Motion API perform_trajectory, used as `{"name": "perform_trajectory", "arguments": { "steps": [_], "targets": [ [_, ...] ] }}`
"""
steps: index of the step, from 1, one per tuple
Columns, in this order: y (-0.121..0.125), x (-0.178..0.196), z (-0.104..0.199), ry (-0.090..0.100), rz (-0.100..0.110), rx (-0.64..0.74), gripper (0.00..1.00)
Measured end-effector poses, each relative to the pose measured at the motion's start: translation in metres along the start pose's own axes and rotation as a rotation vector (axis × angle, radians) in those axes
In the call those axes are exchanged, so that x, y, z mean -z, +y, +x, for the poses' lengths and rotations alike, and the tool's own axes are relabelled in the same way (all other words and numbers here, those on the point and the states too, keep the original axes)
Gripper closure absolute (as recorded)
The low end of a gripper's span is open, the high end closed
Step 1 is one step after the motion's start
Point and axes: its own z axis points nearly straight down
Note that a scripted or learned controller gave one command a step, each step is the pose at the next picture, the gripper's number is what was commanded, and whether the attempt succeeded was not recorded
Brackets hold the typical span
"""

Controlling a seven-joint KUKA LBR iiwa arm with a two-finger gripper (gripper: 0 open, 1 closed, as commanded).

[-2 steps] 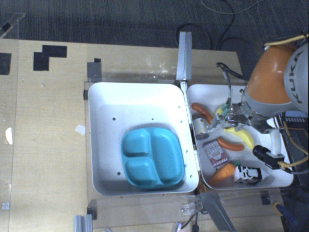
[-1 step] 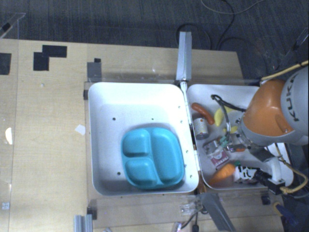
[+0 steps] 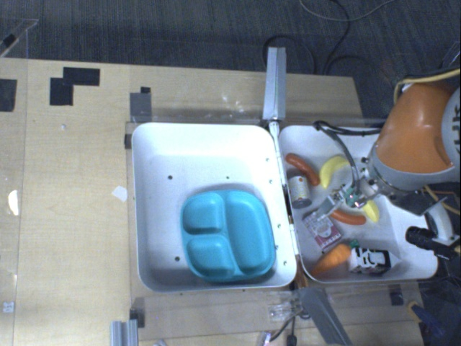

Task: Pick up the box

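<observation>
White plastic made up the two bins on the counter [image 3: 72, 193], the left bin [image 3: 155, 193] and the right bin [image 3: 414, 265]. The box [image 3: 322, 227], a small flat packet with a reddish face, lay on the floor of the right bin, just beside a small can [image 3: 297, 189] and above a carrot [image 3: 333, 259]. The gripper [image 3: 351, 193] was held low over the clutter, near the box but not on it. Whether the jaws were spread or closed could not be told. The box was judged not yet lifted, so grasp and lift were left.

Counted in the right bin: one box, one can, one carrot, two sausages [image 3: 300, 166], one banana [image 3: 333, 169], one black-and-white carton [image 3: 370, 259]. In the left bin, one blue tray [image 3: 227, 233] with three compartments was seen.
</observation>
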Motion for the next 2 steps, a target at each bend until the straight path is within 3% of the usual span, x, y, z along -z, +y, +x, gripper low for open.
{"name": "perform_trajectory", "arguments": {
  "steps": [1,2],
  "targets": [
    [0.003,0.011,-0.001,-0.004,-0.007,0.001,1.00],
    [-0.043,0.168,-0.032,-0.004,-0.001,0.017,1.00]
  ]
}}
